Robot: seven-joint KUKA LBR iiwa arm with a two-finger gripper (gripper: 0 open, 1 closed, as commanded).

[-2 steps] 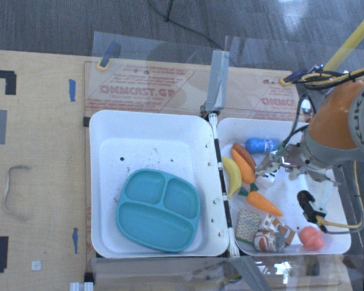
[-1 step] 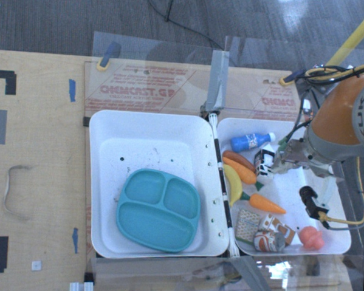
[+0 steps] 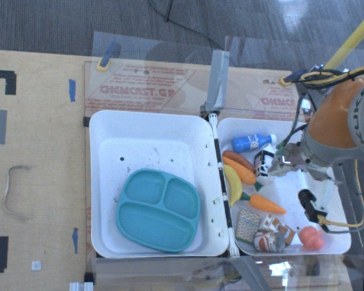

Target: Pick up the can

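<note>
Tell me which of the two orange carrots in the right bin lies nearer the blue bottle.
The upper orange carrot, just below the blue plastic bottle and above the yellow banana. The other orange carrot lies lower, mid-bin.

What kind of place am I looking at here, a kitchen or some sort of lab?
Most likely a robotics lab bench, not a kitchen. A grey and orange robot arm reaches over two white bins; the food looks like toys, such as the carrot; blue tape marks dot the wooden bench.
</note>
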